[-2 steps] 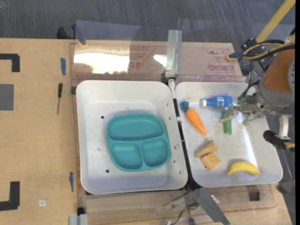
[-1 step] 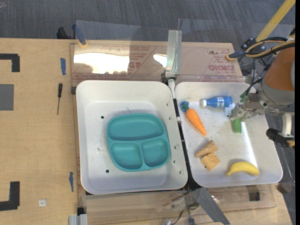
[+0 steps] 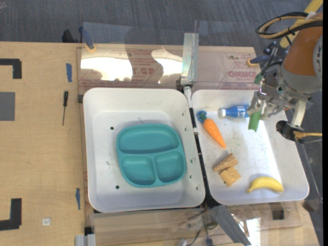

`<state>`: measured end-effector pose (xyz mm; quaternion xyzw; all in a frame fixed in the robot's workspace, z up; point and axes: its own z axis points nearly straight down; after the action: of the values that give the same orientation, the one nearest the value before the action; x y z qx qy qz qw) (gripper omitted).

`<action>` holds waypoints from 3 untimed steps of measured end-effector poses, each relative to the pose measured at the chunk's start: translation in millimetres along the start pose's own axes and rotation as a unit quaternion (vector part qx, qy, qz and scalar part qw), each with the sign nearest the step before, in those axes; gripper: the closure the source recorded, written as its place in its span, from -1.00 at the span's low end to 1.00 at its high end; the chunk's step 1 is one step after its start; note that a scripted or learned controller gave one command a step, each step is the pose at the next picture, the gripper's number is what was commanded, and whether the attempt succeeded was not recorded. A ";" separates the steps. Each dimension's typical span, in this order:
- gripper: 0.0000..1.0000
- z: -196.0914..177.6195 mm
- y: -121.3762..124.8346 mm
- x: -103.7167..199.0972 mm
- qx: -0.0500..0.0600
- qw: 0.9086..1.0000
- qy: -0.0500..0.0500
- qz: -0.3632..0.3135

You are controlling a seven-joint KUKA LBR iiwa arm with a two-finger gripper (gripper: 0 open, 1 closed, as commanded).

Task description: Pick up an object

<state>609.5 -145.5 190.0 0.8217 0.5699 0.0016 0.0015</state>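
The right bin (image 3: 294, 160) serves as the landmark; it holds every loose item here. The gripper (image 3: 262, 108) hangs over this bin's far side, near its upper right corner, reached in from the right under the grey arm (image 3: 302, 60) with its orange band; a green object (image 3: 254, 121) stands upright just beneath it, but whether that piece is gripped or merely part of the tool cannot be told, nor can its opening be judged. A small blue bottle (image 3: 233, 111) lies on its side in the bin's far part, its right end touching or just beside the gripper; a carrot (image 3: 213, 131) lies slanted near the bin's left wall, a blue bit at its upper end; two brown biscuit-like pieces (image 3: 227, 169) sit touching each other near the bin's middle, toward the near side; a banana (image 3: 265, 184) lies by the near edge, right of them. Left of this bin, the left bin (image 3: 97, 111) holds a teal divided plate (image 3: 151, 154).
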 end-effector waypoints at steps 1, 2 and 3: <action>1.00 -6.4 -21.1 3.3 0.002 0.974 0.000 -0.227; 1.00 54.1 0.5 23.9 0.006 0.978 0.000 -0.206; 1.00 84.7 24.5 46.9 0.001 0.960 0.000 -0.279</action>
<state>649.3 -110.2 105.4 0.6304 0.7762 0.0009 0.0011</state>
